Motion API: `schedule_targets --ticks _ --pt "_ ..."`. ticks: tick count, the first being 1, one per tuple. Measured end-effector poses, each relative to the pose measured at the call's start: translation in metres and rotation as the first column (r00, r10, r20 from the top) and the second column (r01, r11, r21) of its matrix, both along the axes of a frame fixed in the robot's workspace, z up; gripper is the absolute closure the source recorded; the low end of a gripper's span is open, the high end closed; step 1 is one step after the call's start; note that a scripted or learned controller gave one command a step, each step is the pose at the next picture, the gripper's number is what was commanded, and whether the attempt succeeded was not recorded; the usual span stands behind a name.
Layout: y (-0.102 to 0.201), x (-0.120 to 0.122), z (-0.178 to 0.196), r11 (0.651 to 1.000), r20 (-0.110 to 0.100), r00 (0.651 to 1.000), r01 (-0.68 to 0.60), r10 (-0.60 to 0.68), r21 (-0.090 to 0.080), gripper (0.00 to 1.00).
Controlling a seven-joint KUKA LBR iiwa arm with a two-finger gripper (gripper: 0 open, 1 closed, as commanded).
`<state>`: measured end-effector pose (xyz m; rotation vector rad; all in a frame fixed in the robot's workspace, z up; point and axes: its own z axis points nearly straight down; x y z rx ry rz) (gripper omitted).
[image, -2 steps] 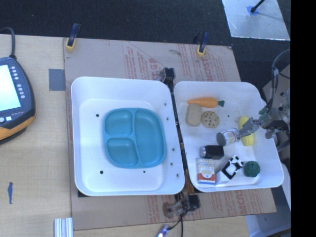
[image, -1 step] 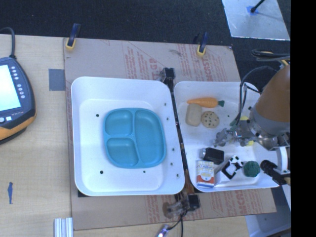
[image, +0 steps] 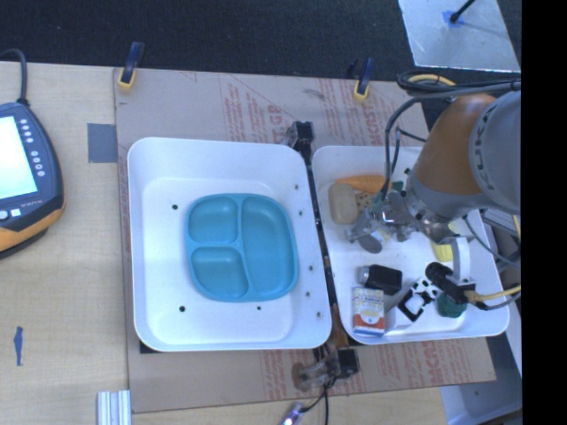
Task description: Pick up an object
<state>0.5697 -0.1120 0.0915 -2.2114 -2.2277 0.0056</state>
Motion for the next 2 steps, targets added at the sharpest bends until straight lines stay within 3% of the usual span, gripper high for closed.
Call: schedule_targets --ticks 1,2 --pt "-0.001 0.000 0.010 1.000 -0.003 1.000 -0.001 0.001 0.000 1.00" --pt "0.076 -0.005 0.101 1.000 0.003 1.000 0.002 -0.002 0.002 1.00"
